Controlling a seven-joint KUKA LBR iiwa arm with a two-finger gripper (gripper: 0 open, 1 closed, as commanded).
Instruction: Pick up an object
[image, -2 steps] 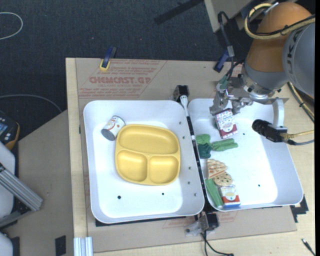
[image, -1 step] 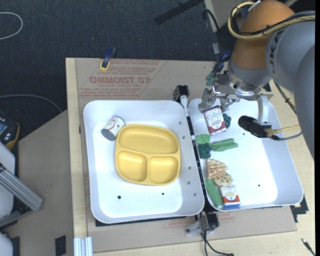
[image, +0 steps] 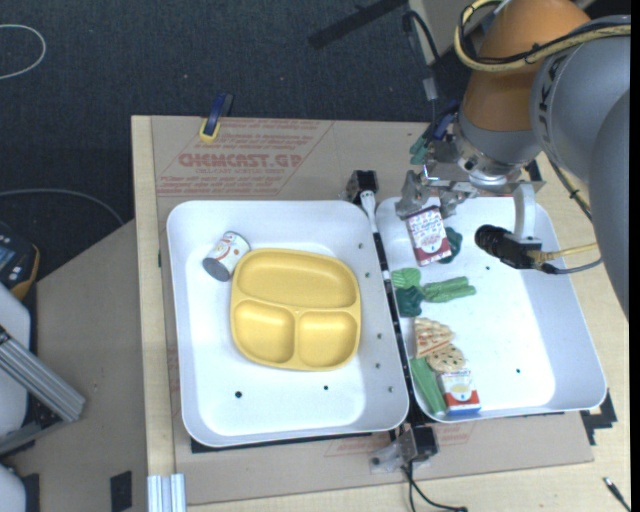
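Pincer (image: 432, 205) at upper right of frame, clamped on small red-and-white carton (image: 428, 234) above the right bin (image: 540, 330). Yellow divided tray (image: 295, 307) lies in the left bin (image: 200, 330).

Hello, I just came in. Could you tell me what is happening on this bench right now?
A grey and orange robot arm reaches in from the right over the right bin. Its gripper is low at that bin's back left corner, with a small red and white carton between its fingers, so it seems to be picking it. Green toy pieces, a waffle-like piece and another small carton lie along the bin's left side. The left bin holds a yellow divided plate and a small cup on its side.
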